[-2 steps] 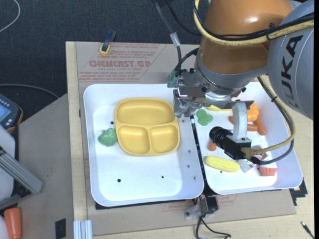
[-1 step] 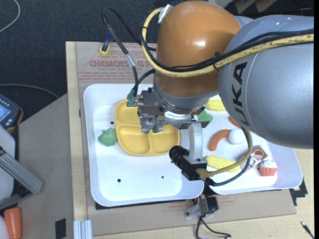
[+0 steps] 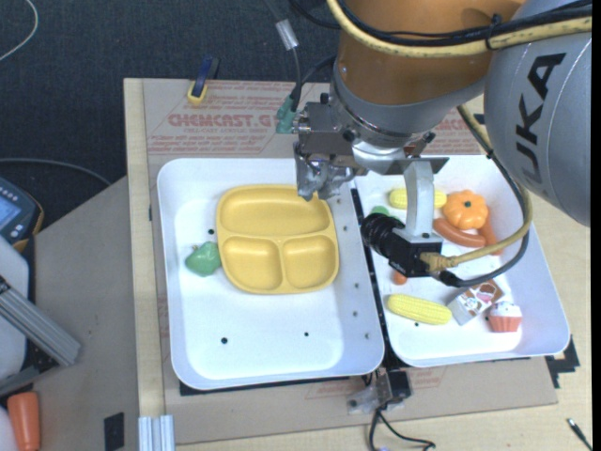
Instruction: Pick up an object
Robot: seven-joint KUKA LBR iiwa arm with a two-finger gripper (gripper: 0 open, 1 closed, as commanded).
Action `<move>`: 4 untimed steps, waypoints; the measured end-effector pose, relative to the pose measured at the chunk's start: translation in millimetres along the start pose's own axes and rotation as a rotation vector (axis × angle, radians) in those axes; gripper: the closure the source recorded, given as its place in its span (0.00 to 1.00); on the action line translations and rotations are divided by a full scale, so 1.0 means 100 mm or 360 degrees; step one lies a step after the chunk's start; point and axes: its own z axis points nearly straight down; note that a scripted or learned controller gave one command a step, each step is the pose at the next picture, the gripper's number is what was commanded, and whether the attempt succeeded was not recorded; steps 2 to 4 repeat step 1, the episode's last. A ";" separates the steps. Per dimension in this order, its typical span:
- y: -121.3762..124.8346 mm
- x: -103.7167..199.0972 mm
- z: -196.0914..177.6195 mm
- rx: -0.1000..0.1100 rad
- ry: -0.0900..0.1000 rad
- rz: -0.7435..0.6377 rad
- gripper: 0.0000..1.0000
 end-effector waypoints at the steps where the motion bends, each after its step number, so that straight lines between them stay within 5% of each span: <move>1: -0.23 -0.71 -0.90 -0.0001 -0.0001 0.0006 1.00; 4: -0.23 -0.71 -0.90 -0.0001 -0.0001 0.0006 1.00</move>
